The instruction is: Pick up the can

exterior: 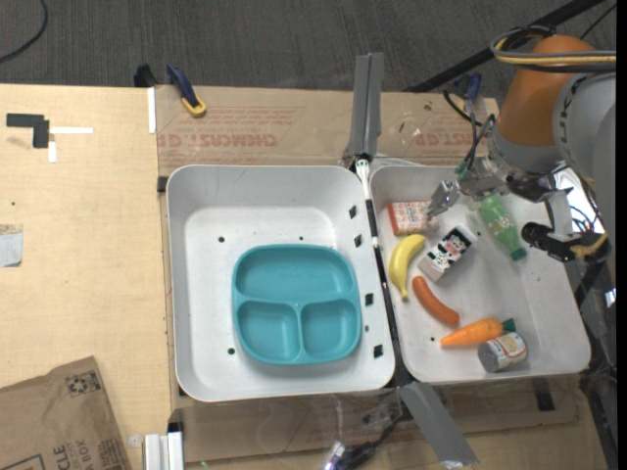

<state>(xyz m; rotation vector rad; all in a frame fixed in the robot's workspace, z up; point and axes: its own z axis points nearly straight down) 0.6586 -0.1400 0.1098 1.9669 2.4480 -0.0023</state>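
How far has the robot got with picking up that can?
Nothing looks done yet: the can lies on its side in the near corner of the right bin, beside the toy carrot. The gripper is over the bin's far end, near a green bottle, well away from the can. Left to do: reach the can, grasp it and lift it.

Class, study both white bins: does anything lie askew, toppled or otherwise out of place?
The small silver can lies on its side in the right white bin's near corner, beside the orange carrot. The green plastic bottle is also toppled, lying slantwise near the gripper. The teal divided plate sits flat in the left bin.
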